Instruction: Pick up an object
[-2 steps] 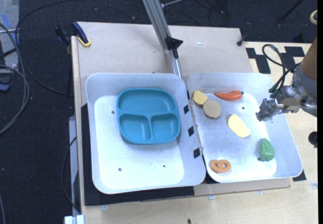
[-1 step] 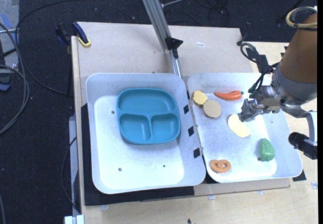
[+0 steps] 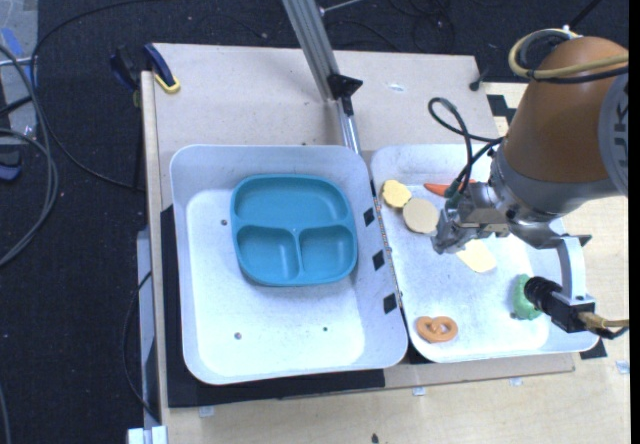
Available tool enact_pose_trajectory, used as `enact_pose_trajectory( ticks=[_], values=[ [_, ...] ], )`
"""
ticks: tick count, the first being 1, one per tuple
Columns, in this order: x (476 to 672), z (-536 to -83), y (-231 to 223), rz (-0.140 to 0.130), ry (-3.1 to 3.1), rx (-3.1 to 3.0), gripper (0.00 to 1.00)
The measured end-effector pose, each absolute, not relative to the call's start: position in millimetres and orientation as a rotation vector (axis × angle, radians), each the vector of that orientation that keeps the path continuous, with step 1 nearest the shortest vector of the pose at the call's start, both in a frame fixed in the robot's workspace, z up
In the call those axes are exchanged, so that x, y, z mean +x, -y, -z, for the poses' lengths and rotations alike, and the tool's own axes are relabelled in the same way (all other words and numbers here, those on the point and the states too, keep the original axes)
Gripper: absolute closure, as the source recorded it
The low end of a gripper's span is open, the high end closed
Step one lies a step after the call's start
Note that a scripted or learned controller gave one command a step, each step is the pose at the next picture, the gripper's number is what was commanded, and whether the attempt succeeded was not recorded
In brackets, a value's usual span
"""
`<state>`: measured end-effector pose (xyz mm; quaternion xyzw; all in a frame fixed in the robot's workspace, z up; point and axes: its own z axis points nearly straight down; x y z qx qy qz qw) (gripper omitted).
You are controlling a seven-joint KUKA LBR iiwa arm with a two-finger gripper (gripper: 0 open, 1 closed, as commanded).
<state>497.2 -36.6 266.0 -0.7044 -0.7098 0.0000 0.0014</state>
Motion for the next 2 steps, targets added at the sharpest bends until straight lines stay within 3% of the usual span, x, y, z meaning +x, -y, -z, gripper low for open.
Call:
enact_pose_trajectory(
  ticks=[2],
  values=[
    [492.0, -251, -60, -0.002, 2.227, -2.212, 1.00]
  ],
)
